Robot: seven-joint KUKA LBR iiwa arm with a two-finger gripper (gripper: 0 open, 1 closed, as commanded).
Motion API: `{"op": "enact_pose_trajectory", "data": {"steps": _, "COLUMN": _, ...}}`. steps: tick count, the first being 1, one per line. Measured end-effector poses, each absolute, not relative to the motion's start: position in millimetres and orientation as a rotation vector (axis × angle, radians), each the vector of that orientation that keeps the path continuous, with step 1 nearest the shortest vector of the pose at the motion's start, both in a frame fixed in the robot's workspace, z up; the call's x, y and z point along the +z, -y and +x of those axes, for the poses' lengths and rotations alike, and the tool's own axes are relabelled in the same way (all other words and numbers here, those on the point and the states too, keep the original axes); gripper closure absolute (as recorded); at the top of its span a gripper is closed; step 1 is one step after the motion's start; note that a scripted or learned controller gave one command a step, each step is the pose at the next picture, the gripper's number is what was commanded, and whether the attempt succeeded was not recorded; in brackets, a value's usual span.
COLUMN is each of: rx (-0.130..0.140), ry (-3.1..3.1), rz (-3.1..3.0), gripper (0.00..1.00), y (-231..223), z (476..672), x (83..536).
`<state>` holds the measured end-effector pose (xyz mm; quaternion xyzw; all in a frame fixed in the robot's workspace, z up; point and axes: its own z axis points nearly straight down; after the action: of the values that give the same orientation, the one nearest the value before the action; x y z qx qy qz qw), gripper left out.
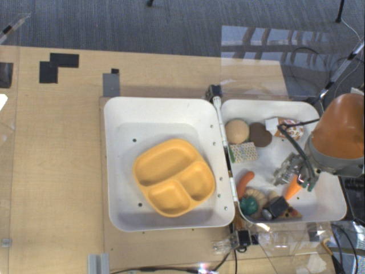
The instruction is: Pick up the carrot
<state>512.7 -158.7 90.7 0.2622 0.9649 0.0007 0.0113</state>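
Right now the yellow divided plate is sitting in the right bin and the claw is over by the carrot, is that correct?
Not quite. The camera view shows the yellow divided plate in the left bin, not the right one. The rest holds: the claw is in the right bin, beside the carrot.

You've got smooth glossy white plastic bins, a matt yellow plastic tray, wood-grain bench, and a metallic gripper.

robot lab: bench, white bins
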Motion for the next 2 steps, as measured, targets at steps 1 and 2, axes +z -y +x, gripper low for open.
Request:
{"op": "enact_pose_trajectory", "data": {"steps": 1, "rx": 0.005, "ry": -2.939, "rz": 1.074, "gripper": 1.00, "y": 127, "z": 495.8, "x": 138}}
{"op": "enact_pose_trajectory", "data": {"steps": 2, "rx": 0.002, "ry": -2.945, "rz": 1.050, "gripper": 1.00, "y": 207, "z": 506.3, "x": 90}}
